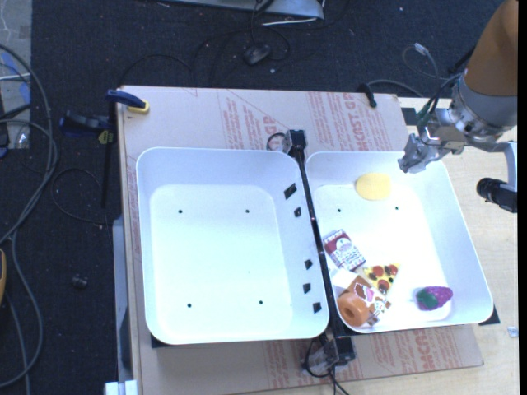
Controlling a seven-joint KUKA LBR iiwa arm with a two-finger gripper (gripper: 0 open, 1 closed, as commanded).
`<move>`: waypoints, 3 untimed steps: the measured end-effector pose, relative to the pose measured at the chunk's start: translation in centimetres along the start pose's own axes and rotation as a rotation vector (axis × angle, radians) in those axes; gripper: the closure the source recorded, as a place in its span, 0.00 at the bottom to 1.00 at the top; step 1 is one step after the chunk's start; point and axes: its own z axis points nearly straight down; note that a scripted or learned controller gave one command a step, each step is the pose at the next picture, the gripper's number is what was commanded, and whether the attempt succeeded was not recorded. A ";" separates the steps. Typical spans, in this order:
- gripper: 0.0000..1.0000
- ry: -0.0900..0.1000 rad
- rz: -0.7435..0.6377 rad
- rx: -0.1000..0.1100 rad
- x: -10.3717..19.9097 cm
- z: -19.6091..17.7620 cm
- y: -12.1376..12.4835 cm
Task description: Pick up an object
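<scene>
Objects for the pick were all sitting in the right bin (461, 212), none of them touched at this point. From this angle it couldn't be made out whether the gripper (414, 156) was spread or closed, and nothing was seen caught in it. It was hung over the bin's far right corner, probably parked high so the walls got cleared before any drop. Nearest to it was the yellow disc (373, 186), lying flat by itself near the far wall, so it looked like the easiest target, though flat things are a pain to get under.

Further out, the rest was bunched toward the near edge: a small carton (344, 249), a patterned packet (382, 273), an orange ring (355, 309) and a purple-green toy (432, 297). That clump was likely pushed together by the sloped floor. The left bin (156, 220) was beside it, with clips along the shared divider.
</scene>
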 end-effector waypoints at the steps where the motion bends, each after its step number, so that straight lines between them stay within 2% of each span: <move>1: 1.00 0.002 -0.004 0.003 5.6 0.3 0.8; 2: 1.00 0.002 -0.004 0.004 10.5 1.9 0.9; 3: 1.00 0.002 -0.005 0.003 16.4 1.7 0.9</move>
